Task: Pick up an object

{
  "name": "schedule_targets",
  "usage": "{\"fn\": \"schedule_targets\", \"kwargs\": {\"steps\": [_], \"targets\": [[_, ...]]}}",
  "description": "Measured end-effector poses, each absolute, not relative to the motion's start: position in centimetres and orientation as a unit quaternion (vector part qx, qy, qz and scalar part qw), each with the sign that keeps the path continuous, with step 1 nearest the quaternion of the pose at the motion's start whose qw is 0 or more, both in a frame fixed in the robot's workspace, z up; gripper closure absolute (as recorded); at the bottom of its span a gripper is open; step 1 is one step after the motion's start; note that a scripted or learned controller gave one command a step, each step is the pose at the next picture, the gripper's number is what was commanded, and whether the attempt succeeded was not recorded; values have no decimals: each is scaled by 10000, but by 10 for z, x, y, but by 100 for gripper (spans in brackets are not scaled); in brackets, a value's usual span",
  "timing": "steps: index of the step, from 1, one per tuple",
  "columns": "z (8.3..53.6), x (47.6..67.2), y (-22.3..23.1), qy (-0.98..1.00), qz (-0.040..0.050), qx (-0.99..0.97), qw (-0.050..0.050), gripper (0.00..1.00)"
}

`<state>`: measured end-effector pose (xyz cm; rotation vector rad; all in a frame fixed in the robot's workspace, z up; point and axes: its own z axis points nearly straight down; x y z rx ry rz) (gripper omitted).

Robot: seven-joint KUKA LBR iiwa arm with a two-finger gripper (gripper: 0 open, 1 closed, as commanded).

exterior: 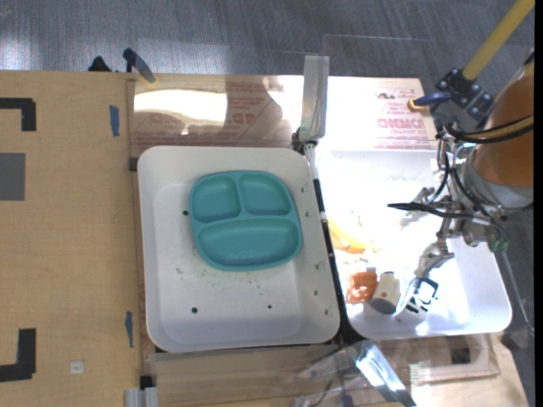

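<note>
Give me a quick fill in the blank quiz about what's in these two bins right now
1. The teal divided plate lies in the ____ bin.
2. That plate has ____ compartments.
3. The gripper hangs over the ____ bin.
4. The orange object sits in the same bin as the ____.

Missing words: left; three; right; gripper

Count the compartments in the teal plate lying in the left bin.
3: the teal plate has two small compartments side by side on its far half and one wide compartment on its near half.
</note>
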<state>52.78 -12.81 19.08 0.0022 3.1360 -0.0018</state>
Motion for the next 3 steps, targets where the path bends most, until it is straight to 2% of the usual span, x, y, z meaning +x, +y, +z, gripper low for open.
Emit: {"fn": "schedule_targets", "kwargs": {"steps": [1,2,3], "targets": [[119,546,-123,9954,-55,-942,177,0],[132,548,-123,9952,-70,-951,197,100],[240,576,-60,9998,5,158,81,100]]}}
